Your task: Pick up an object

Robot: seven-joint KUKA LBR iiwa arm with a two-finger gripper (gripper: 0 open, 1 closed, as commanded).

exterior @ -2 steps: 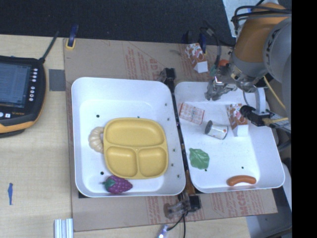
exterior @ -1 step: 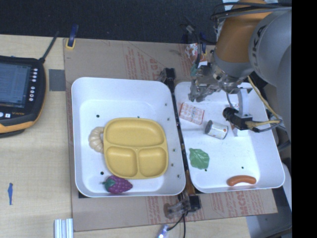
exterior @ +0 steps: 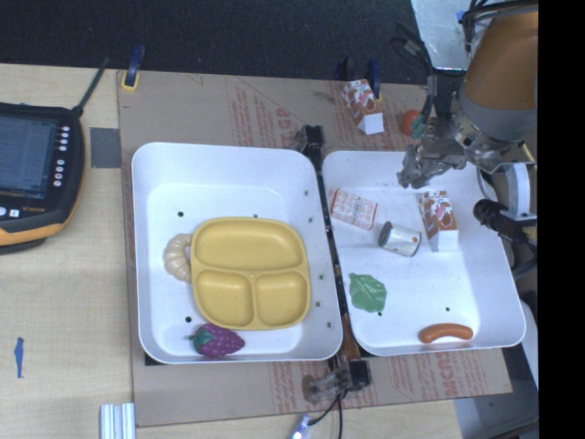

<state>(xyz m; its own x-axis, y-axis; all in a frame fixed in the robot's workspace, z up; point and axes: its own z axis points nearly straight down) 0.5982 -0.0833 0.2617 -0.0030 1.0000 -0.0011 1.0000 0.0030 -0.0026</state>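
A: Two white bins are seen side by side, and the gripper (exterior: 422, 174) is held above the far edge of the right bin (exterior: 494, 286), with the orange-banded arm (exterior: 498, 58) rising behind it.

B: What is held between the fingers?

A: Nothing is seen between them. How far apart they stand cannot be told, since the fingertips are dark and blurred against the bin wall.

B: Which things are found nearest to it?

A: A small carton with red print (exterior: 439, 219) is set just to the right of the gripper and a little nearer the camera, upright or slightly tilted. A white-and-grey can (exterior: 399, 239) is laid on its side just in front of the gripper. A flat red-and-white packet (exterior: 353, 208) is seen to its left, near the bin's inner wall.

B: And further away?

A: A green leaf-shaped toy (exterior: 367, 293) is placed well in front and to the left, and a sausage (exterior: 446, 334) is laid along the near wall. Beyond the gripper, outside the bin, a second small carton (exterior: 363, 104) is stood on the cardboard.

B: What is kept in the left bin (exterior: 151, 245)?

A: A yellow divided tray (exterior: 249, 272) is laid there, with a beige ridged toy (exterior: 176, 256) touching its left side and a purple grape bunch (exterior: 218, 341) at its near corner, all well apart from the gripper.
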